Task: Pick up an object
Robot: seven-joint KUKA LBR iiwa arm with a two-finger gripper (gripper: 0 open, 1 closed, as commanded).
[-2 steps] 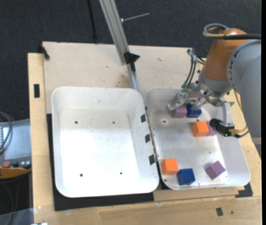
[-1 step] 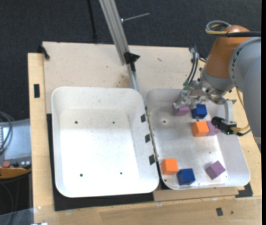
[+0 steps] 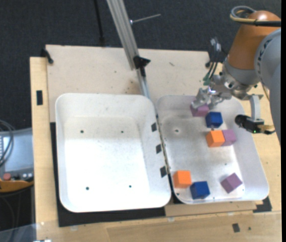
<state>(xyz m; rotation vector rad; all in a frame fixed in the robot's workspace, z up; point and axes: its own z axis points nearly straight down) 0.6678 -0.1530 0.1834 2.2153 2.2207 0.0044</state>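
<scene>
Pincer (image 3: 203, 101) sits right over a purple block (image 3: 199, 110) at far edge of right bin (image 3: 175, 116), can't tell if it's pinching; blue block (image 3: 214, 118) just beside, open floor to left.

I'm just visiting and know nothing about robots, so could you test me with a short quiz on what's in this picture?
1. True or false: all the coloured blocks lie in the right bin.
2. How many blue blocks are there?
3. Which block is the gripper right above: A) an orange one, B) a purple one, C) a blue one?

Key
1. True; the left bin shows bare white floor.
2. Two: the far blue block and the near blue block.
3. B, the purple block at the bin's far side. Whether the gripper actually grips it can't be told.
</scene>
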